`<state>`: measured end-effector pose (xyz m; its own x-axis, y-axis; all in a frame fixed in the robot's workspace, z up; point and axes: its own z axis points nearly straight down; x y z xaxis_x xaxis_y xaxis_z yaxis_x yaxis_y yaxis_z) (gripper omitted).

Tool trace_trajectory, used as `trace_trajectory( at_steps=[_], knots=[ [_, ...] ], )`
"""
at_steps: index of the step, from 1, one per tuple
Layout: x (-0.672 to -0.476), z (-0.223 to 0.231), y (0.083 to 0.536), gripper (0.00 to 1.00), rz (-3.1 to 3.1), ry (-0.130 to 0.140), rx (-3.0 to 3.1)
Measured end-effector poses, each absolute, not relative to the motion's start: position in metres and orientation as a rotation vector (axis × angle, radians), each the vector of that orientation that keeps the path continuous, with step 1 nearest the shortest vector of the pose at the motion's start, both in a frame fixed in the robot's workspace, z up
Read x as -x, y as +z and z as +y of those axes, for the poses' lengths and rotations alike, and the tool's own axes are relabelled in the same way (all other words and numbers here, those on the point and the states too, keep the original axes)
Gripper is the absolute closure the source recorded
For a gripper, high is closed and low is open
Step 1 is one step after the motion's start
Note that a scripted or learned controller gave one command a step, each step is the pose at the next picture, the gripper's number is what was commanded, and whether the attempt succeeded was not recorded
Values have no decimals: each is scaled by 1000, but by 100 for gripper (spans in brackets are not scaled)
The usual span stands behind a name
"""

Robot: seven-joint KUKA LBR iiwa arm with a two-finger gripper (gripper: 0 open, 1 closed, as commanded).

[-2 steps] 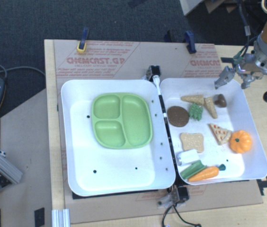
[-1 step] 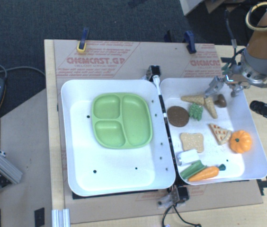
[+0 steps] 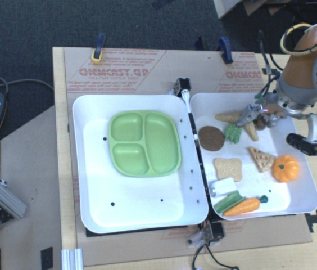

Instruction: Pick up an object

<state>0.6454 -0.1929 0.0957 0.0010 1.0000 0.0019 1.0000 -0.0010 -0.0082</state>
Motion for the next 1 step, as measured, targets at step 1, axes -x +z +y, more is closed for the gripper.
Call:
trace_trajectory(
  at_steps=[1],
  knots=[
    [-645,-192,84,0,-2220,3,2219]
  ],
)
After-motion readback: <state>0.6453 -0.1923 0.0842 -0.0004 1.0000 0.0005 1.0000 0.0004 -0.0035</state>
